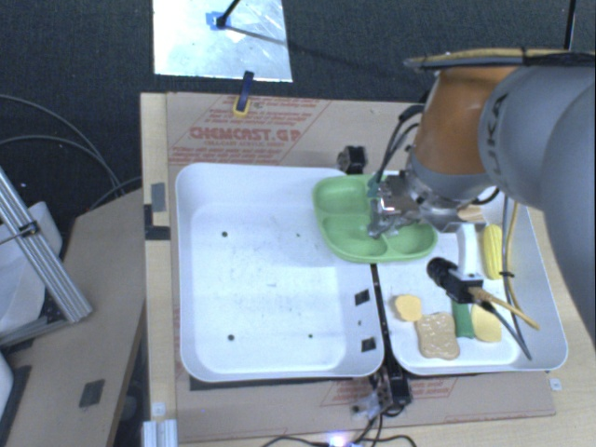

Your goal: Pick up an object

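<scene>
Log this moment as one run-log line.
gripper over green plate | plate straddles the bins' divider | lift: not evident | other items: right bin

My arm [545, 119]: thick, rounded grey casing, smooth and matte. Broad orange band [456, 119] above the wrist, capped by a thin dark rim. Black cables [402, 142] loop down along the wrist's side. My gripper [384, 214]: small metallic silver block, shiny, details blurred.

Green divided plate [346, 214]: smooth, glossy plastic
White bins [270, 287]: smooth plastic, slight sheen
Sheet under bins [244, 130]: matt printed cardboard
Arm shell [549, 128]: smooth grey, soft gloss
Backdrop [74, 35]: dark, matt cloth
</scene>
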### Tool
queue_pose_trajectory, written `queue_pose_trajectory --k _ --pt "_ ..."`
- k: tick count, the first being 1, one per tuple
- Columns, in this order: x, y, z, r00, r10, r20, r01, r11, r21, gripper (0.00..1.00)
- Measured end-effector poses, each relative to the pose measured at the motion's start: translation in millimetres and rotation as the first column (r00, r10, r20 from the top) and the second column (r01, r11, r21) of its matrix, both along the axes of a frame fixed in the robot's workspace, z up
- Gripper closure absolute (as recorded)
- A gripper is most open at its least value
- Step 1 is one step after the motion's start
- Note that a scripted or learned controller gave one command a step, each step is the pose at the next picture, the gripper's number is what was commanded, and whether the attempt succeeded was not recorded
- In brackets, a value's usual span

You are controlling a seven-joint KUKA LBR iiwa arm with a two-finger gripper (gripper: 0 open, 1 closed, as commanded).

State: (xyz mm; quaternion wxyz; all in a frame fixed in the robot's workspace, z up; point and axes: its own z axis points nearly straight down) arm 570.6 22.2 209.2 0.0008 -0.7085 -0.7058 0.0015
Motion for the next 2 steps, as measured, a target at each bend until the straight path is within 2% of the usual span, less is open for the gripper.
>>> queue_pose_trajectory --k 1,2 --pt "-65 -50 192 1.0 0.003 0.023 -0.003 1.0 0.001 1.0" --pt "-17 -43 333 1.0 0.009 0.023 -0.009 1.0 0.0 1.0"
